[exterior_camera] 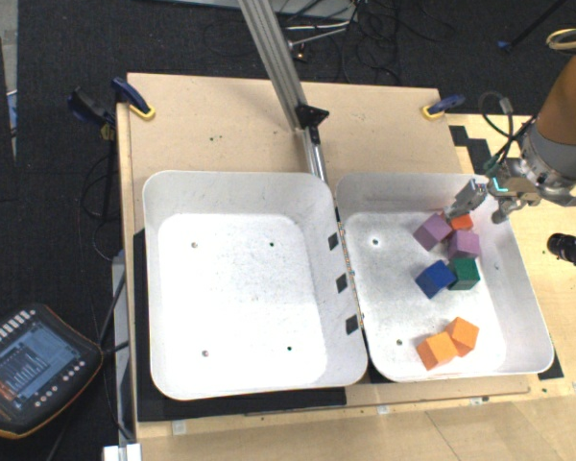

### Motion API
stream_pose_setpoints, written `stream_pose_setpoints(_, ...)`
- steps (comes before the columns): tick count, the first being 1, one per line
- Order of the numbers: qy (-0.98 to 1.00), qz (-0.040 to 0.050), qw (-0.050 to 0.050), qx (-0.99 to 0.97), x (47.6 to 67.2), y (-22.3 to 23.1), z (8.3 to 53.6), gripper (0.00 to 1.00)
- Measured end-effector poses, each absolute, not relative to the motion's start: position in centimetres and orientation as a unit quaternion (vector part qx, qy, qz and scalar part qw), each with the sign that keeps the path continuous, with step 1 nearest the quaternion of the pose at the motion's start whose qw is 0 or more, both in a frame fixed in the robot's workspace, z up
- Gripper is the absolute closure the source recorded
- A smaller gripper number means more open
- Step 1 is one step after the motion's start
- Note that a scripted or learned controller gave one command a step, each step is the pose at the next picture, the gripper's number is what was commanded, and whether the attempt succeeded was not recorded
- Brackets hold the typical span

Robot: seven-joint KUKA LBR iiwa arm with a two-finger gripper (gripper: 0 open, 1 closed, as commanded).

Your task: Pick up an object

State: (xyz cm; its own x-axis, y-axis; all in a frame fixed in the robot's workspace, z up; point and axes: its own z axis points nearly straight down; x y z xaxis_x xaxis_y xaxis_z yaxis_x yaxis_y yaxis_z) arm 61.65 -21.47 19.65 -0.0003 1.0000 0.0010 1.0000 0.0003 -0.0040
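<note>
Seven small blocks sat in the right bin (518,286) when I checked; the gripper (488,200) hovered at its far right, fingers apart with nothing between them. Nearest below lay a purple block (432,230) touching a small orange block (461,223). I judged the purple one light, rigid, best pinched across its flat sides

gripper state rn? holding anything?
Two-finger gripper: open, nothing between its fingers; it hangs over the right white bin, beside a small orange block and a purple cube.
</note>
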Motion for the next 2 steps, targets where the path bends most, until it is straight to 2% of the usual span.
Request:
stream_pose_setpoints(1, -0.708, 0.0007, 0.0, -0.706, 61.7, -21.4, 19.9, 0.0)
stream_pose_setpoints(2, -0.708, 0.0011, 0.001, -0.706, 61.9, -21.1, 15.5, 0.0)
